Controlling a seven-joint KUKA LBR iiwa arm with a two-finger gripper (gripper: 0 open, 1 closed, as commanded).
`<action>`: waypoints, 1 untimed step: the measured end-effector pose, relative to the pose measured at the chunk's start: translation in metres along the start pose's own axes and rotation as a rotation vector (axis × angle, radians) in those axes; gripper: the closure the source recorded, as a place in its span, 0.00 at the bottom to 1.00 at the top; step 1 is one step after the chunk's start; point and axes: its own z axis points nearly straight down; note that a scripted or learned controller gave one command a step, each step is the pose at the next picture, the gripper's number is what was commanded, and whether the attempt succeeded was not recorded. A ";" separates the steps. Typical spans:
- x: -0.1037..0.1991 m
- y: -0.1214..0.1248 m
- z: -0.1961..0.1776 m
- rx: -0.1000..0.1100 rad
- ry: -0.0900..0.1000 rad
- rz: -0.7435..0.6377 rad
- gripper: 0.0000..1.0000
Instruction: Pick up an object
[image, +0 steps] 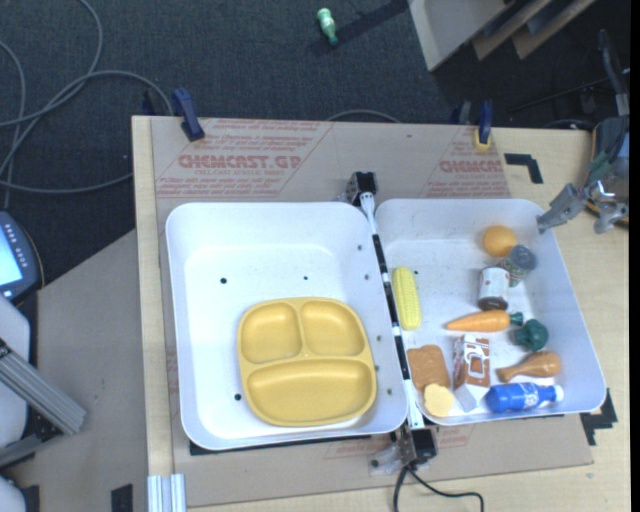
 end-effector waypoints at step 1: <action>0.013 0.070 0.119 0.002 0.002 -0.004 0.00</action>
